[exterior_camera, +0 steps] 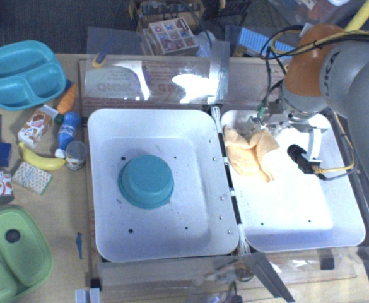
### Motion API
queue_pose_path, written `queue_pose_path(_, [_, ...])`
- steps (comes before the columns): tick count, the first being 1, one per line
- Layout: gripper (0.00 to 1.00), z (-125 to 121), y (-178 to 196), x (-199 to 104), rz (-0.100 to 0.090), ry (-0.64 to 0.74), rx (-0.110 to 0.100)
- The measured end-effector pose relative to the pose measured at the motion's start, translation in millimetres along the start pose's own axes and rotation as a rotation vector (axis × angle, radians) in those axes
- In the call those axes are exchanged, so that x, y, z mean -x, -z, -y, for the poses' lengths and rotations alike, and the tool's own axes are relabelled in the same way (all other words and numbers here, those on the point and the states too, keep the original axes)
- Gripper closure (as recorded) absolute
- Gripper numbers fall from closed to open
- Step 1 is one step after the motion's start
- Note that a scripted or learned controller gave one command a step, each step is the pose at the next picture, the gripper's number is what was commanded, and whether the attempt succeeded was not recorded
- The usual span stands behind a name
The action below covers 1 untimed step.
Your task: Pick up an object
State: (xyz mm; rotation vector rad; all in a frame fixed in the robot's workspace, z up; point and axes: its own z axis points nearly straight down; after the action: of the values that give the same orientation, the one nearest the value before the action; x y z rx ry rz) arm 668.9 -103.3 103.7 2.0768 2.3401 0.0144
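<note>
Your hand [267,120] is parked low at the back of the right bin [298,223], tucked under the wrist w/ the orange band, right at the top edge of the tan cloth [252,153]. Can't tell if it's apart or together tbh, the wrist and cables sit over that spot, so I wouldn't count it as holding anything.

The cloth is the closest thing to grab imo. It's crumpled against the left wall of that bin, touching or nearly touching the hand at its upper end, and its bulk runs from there toward the front of the bin and a bit to the view's left. So the long axis goes roughly back-to-front along the divider. If you go for it, my guess is you want to come down slightly forward and left of where you are now, over the thick part, not the thin edge.

Other option is the teal bowl [146,180], upside down in the middle of the left bin [108,232], well apart from the hand across the divider.

Stuff out on the tabletop, like the banana [40,159] at far left, looks out of play.
</note>
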Motion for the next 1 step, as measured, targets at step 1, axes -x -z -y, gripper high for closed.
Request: queue_pose_path(1, [0.0,34.9,-10.8,-5.8,-0.001,0.117,0.0])
